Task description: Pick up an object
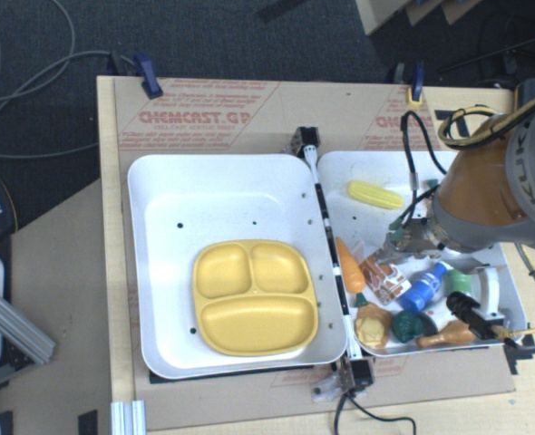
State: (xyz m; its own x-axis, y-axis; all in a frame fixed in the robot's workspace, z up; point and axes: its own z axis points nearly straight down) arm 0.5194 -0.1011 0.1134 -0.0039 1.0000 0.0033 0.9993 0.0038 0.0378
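Jaws' state I cannot tell; gripper hangs over clutter heaped along the right bin's near edge.

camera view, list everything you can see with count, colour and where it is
bins: 2, white, side by side on the bench
divided plate: 1, yellow, in the left bin
corn cob: 1, yellow, back of the right bin
carrot: 1, orange, left edge of the right bin
bottle: 1, blue, middle of the right bin
snack packet: 1, red and white, beside the bottle
clamps: 2, blue, back edge of the bench
arm: 1, grey and orange, over the right bin
end effector: 1, dark, low over the right bin
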